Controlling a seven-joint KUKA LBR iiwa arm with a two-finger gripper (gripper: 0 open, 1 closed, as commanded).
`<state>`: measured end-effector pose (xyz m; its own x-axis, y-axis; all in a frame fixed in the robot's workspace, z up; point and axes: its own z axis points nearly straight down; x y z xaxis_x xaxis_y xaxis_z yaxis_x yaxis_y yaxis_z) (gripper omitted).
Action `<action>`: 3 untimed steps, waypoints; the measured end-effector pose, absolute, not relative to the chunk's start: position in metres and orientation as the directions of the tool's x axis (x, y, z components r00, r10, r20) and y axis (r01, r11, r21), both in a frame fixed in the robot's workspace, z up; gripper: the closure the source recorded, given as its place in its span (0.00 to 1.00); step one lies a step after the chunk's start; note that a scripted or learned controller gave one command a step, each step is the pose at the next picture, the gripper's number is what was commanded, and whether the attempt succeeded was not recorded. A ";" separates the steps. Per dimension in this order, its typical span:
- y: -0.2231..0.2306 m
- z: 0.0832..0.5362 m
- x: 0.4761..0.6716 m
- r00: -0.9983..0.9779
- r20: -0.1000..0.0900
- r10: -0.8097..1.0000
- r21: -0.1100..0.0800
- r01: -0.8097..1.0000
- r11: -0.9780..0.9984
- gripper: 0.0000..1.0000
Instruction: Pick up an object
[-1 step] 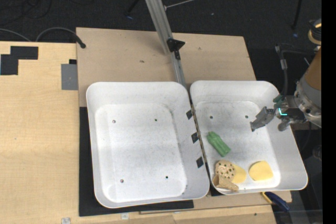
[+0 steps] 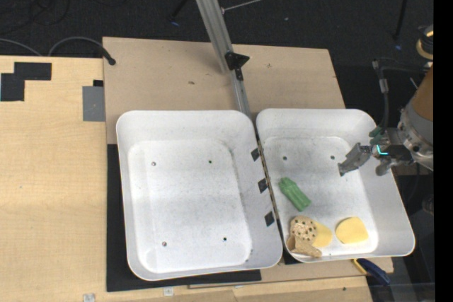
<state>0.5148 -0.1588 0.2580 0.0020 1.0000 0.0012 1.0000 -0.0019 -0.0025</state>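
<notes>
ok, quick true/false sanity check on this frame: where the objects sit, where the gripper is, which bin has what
1. The green object lies in the right bin. True.
2. The yellow object is in the left bin. False: it sits in the right bin, near that bin's front edge.
3. The gripper is above the right side of the right bin. True.
4. The gripper has the green object between its fingers. False: the green object lies on the bin floor, well apart from it.
5. The speckled tan object lies beside a pale yellow piece at the right bin's front-left corner. True.
</notes>
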 end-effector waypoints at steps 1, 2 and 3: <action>-0.153 0.195 0.514 0.001 0.003 1.000 -0.009 1.000 0.000 0.00; -0.143 0.139 0.518 0.003 0.003 1.000 -0.009 1.000 -0.003 0.00; -0.142 0.094 0.521 0.003 0.004 1.000 0.004 1.000 -0.003 0.00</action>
